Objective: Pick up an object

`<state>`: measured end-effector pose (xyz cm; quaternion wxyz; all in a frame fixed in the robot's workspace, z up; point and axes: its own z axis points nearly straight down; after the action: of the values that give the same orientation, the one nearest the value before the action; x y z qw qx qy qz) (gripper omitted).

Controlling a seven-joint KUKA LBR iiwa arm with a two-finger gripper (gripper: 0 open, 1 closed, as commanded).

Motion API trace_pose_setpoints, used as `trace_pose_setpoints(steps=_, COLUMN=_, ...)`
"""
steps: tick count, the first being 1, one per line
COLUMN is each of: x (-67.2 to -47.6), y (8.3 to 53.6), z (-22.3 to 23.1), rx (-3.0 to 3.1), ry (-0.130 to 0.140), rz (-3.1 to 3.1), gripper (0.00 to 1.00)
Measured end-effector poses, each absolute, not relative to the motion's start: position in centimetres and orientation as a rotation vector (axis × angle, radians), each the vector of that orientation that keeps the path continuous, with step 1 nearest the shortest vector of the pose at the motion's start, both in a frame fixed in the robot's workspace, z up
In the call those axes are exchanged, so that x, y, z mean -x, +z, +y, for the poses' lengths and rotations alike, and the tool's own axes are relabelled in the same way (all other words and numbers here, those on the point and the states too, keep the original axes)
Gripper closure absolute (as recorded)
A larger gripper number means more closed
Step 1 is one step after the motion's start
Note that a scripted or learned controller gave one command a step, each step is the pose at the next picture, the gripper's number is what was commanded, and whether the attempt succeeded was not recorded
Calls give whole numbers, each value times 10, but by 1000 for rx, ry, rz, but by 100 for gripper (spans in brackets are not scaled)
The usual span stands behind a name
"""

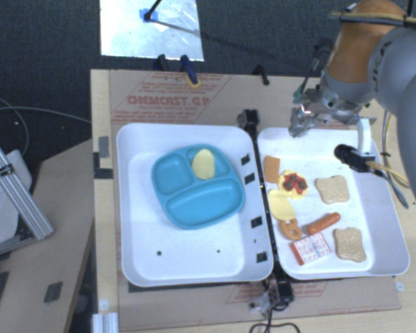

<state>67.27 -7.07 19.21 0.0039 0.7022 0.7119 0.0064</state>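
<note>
The worktop (104, 269) carries cardboard (173, 96) printed in red, roughly "CHEMCAST GP". The left bin (135, 255) holds a blue plate (194, 207) with a yellow lemon (204, 164). The right bin (388, 245) holds toast (332, 189), a sausage (322, 223) and a red packet (311, 248), lettering unreadable. The claw (299, 125) hovers at the bin's far rim; its state, can't tell.

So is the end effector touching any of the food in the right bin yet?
Apart. The camera view shows the end effector at the right bin's far edge, with bare white floor between it and the nearest food, the orange cracker.
</note>
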Motion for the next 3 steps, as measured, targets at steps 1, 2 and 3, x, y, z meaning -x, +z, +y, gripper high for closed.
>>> trace_pose_setpoints(steps=1, x=-643, y=184, z=36, rx=-2210, ry=8, rz=2237, gripper=100)
trace_pose_setpoints(steps=2, x=-551, y=215, z=87, rx=-2212, ry=5, rz=2234, gripper=100)
trace_pose_setpoints(steps=3, x=-499, y=327, z=80, rx=-2211, ry=17, rz=2223, gripper=100)
